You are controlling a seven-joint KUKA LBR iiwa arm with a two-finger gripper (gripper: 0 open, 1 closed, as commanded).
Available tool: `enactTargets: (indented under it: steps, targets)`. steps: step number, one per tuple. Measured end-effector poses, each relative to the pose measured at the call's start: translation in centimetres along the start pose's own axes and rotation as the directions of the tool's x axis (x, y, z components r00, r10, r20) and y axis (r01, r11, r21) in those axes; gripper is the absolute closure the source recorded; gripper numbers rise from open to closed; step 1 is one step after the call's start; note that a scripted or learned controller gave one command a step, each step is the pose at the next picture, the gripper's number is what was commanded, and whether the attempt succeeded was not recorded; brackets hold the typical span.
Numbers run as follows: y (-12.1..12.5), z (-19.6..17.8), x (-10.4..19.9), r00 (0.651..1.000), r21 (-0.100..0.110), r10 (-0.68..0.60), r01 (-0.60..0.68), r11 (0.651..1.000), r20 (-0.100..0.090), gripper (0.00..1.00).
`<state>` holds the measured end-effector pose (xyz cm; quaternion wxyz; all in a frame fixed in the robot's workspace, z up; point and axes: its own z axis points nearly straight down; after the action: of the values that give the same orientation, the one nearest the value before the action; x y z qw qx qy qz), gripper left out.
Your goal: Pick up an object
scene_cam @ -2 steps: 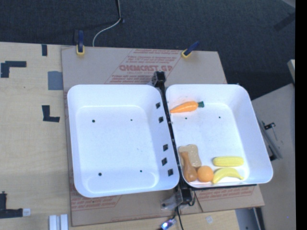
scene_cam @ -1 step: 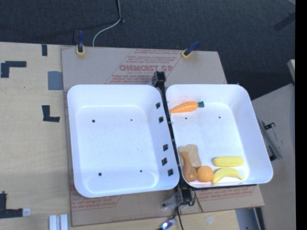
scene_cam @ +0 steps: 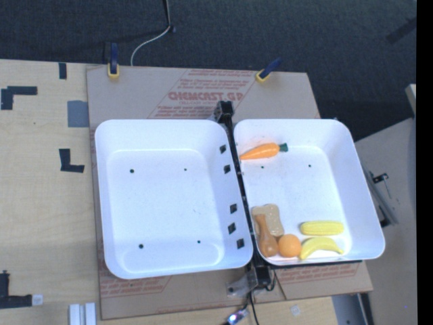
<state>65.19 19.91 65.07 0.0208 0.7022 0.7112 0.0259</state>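
Brown cardboard [scene_cam: 203,93] is lying under two white bins on the bench we are looking down on. We are seeing the right bin [scene_cam: 345,181] holding a carrot [scene_cam: 260,152] at eleven o'clock and, toward six o'clock, a tan bread piece [scene_cam: 268,221], an orange [scene_cam: 289,246], a corn cob [scene_cam: 321,228] and a banana [scene_cam: 321,248]. We are finding the left bin [scene_cam: 162,195] beside it.

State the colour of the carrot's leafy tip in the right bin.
Green, on an orange carrot; it shows best in the camera view, near the right bin's far left corner.
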Motion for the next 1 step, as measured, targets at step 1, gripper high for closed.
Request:
enactTargets:
  steps: [1]
  targets:
    - [0.26, -0.96, 0.12, 1.0, -0.023, -0.001, 0.001, 1.0, -0.005, 1.0]
